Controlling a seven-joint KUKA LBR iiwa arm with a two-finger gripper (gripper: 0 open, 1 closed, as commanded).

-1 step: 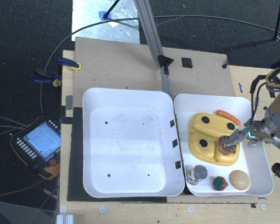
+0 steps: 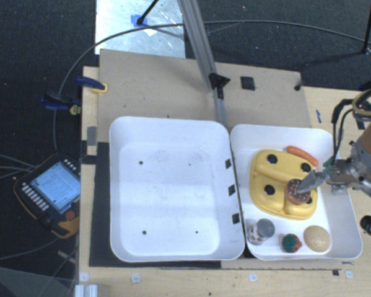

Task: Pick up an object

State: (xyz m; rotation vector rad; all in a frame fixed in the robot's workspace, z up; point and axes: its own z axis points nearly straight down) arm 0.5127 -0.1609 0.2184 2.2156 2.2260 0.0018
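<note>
Camera view: carrot (image 2: 302, 154) & ball (image 2: 316, 238) by yellow block (image 2: 277, 180).

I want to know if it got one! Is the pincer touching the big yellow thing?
Cannot tell. In the camera view the pincer overlaps the big yellow thing, but the slanted view hides any gap.

Two bins sit side by side on the bench (image 2: 176, 88). The right bin (image 2: 348, 240) holds a block (image 2: 272, 180) with a carrot (image 2: 302, 154) behind it; a ball (image 2: 291, 243) and an egg (image 2: 316, 238) lie in front.
</note>
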